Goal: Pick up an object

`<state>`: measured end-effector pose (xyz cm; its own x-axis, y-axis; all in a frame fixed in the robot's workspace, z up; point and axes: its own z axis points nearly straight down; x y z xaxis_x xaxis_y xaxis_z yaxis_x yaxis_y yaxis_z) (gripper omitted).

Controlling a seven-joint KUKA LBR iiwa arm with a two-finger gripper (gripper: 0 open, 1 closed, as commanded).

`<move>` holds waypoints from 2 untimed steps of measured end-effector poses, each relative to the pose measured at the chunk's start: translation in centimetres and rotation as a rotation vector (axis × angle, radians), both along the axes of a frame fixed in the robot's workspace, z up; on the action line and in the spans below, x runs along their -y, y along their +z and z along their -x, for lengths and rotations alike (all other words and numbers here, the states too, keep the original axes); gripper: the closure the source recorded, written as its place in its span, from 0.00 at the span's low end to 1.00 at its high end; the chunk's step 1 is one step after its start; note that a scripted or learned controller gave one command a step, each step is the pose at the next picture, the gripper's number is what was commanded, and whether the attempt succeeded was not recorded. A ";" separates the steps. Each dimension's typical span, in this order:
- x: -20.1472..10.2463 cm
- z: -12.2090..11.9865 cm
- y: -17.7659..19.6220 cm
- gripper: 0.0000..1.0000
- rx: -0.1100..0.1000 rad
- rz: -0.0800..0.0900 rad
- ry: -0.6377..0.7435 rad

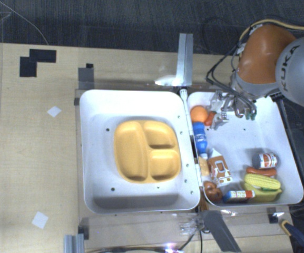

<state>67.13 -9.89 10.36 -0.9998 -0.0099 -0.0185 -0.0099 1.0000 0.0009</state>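
The right bin (278, 141) holds several small items. An orange ball (197, 113) lies at its far left corner, with a blue bottle (199, 137) just in front of it along the left wall. My gripper (232, 109) hangs over the far part of this bin, just right of the orange ball, and nothing is visibly held in it. Toward the near side lie a printed carton (220, 171), a small can (265, 159), a yellow corn cob (262, 182) and a red-capped bottle (239, 195).
The left bin (96, 141) holds a yellow divided tray (145, 150) in its middle. A metal post (185, 57) rises behind the wall between the bins. Cables loop around the arm's orange band (260, 54) at the upper right.
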 end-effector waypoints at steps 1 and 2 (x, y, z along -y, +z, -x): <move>0.7 4.9 3.5 1.00 -0.009 0.000 -0.080; 0.6 4.6 4.5 1.00 -0.002 -0.001 -0.076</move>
<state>62.51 -10.47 14.91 -0.9977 0.0659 -0.0168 0.0659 0.9978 0.0015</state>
